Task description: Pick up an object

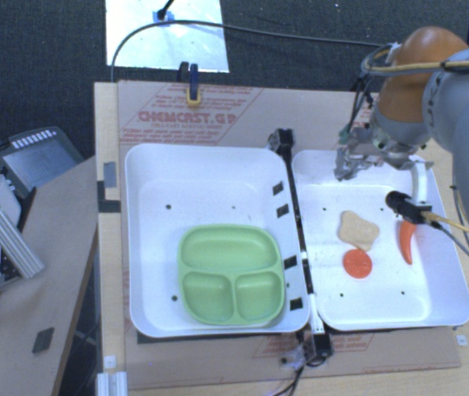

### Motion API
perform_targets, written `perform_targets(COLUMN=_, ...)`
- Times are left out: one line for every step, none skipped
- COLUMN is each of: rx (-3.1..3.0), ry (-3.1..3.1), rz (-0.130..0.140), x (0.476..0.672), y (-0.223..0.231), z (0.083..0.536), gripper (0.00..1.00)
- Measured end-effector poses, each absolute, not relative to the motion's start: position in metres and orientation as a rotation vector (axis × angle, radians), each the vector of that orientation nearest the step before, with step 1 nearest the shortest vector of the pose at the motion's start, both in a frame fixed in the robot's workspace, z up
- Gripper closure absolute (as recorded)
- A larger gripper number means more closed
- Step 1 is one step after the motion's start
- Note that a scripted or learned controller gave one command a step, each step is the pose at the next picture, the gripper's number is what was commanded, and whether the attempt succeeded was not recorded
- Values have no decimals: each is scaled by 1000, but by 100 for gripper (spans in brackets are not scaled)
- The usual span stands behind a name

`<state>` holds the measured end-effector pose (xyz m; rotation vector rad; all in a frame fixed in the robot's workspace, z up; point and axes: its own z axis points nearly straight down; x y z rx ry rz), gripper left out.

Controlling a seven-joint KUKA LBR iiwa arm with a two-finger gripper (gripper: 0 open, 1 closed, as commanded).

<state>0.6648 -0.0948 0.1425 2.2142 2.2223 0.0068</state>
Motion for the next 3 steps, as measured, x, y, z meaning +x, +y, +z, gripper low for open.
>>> perform_targets(rx=2216, ry=2219, rz=7, x=665, y=-100, z=188, gripper=100)
perform_targets(rx=2213, ry=2222, rz=7, x=663, y=-98, z=233, gripper=100)
perform_targets(rx=2211, ry=2231, rz=2, x=656, y=-40, z=223, gripper=100)
